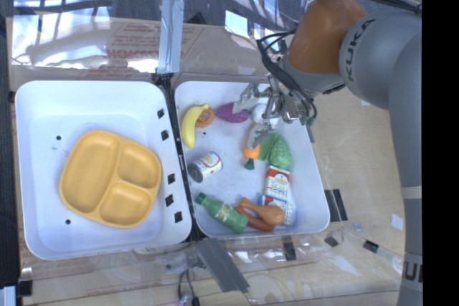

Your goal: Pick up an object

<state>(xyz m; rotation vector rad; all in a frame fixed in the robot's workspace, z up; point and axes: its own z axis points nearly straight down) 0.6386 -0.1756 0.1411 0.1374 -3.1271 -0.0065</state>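
Metal two-finger pincer, state cannot be told, hovers over small orange plastic carrot; crowding green leafy toy risks a missed grasp.

1. A yellow banana curves upright by the right bin's left wall
2. A purple eggplant lies near the top
3. A small can rests on its side
4. A green bottle lies slanted at the bottom, beside a brown drumstick
5. A white bottle lies below a green leaf and a carrot
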